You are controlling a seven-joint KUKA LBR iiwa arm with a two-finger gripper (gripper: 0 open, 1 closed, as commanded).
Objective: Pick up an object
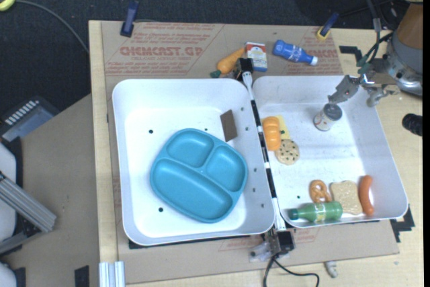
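Green bottle lies in right bin on cardboard-covered bench.

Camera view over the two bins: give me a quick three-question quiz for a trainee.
1. True or false: the blue divided plate lies in the left bin.
2. What lies in the right bin's near corner, next to the left bin? A cookie, B green bottle, C sausage.
3. What colour is the bottle lying on the bench beyond the bins?
Key: 1 true; 2 B; 3 blue.
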